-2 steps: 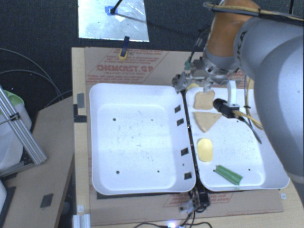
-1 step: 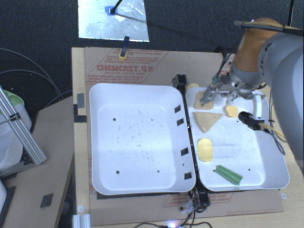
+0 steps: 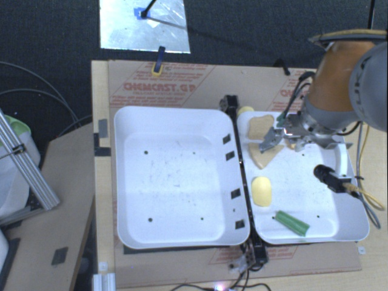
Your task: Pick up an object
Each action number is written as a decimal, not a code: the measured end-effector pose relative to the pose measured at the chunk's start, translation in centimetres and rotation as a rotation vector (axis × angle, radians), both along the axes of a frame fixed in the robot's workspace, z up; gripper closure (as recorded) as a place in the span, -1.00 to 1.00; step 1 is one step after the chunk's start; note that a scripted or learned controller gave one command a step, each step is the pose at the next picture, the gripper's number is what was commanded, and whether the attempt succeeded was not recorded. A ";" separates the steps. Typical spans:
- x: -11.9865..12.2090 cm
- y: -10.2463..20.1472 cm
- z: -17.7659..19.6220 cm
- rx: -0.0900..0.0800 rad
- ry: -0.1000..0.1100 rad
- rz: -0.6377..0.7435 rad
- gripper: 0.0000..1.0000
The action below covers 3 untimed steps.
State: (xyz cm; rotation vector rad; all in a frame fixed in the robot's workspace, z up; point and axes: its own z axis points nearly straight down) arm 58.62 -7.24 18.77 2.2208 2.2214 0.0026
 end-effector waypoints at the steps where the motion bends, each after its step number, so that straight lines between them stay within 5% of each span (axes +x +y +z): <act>1: -3.0 4.9 -0.4 0.001 0.003 0.006 -1.00; 2: -2.7 4.6 0.8 0.000 -0.003 0.004 1.00; 3: -7.1 8.7 -0.4 0.002 0.005 0.006 1.00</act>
